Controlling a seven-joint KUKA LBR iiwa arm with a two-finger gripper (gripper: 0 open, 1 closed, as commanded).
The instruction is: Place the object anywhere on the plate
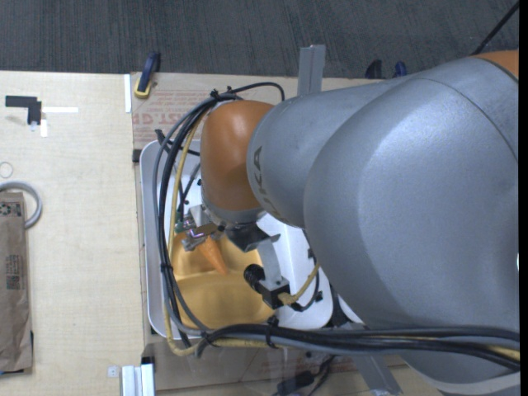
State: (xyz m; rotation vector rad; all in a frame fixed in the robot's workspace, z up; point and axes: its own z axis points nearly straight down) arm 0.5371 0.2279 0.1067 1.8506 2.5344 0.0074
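The plate, a flat tan-yellow dish (216, 299), lies in the white bin's (148, 221) near half, directly under the gripper (202, 242), whose opening I cannot tell.

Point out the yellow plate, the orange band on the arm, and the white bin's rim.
yellow plate (216, 291): camera view, on its bare flat surface.
orange band (231, 159): camera view, on its rounded middle.
white bin (147, 246): camera view, on its left rim.

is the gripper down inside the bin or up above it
Down inside. The gripper sits low within the white bin, over the yellow plate, right beside an orange object. Whether it touches either, cannot tell.
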